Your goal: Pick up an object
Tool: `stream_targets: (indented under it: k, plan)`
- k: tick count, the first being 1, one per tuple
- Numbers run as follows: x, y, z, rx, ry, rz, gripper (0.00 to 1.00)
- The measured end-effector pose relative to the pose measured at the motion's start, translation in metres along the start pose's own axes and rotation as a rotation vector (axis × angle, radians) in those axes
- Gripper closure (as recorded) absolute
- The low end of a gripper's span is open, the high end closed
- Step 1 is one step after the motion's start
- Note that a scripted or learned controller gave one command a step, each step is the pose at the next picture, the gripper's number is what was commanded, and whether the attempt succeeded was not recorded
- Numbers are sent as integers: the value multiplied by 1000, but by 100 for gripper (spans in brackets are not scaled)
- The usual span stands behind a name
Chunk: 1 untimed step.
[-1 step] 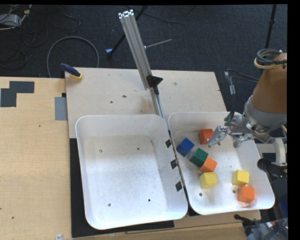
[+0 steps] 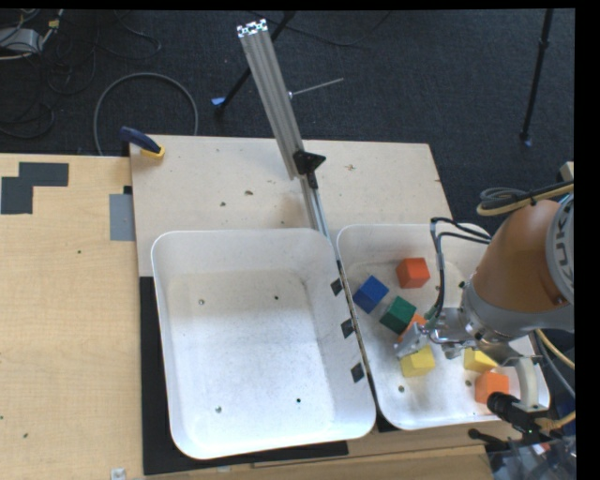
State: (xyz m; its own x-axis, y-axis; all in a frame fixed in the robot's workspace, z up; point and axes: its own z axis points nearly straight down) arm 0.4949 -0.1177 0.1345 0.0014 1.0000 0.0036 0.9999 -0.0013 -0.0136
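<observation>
Gripper (image 2: 412, 339) is lowered into the right bin (image 2: 394, 239) among clustered blocks, directly over the yellow block (image 2: 418, 362) near the green block (image 2: 398, 312), evidently positioned for a grasp; finger opening cannot be determined.

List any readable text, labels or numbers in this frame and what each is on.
"UK" - partial dark lettering on the arm's grey housing, cut off at the view's edge.
Checkered marker on top of the metal post - a pattern, no characters.
Coloured blocks, such as the blue block, and the right bin: no markings legible.
</observation>
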Motion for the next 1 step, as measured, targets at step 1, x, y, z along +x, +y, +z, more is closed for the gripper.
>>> stream_targets:
  k: [1]
  plan:
    - [-2,3,-14,-10,-2,3,100]
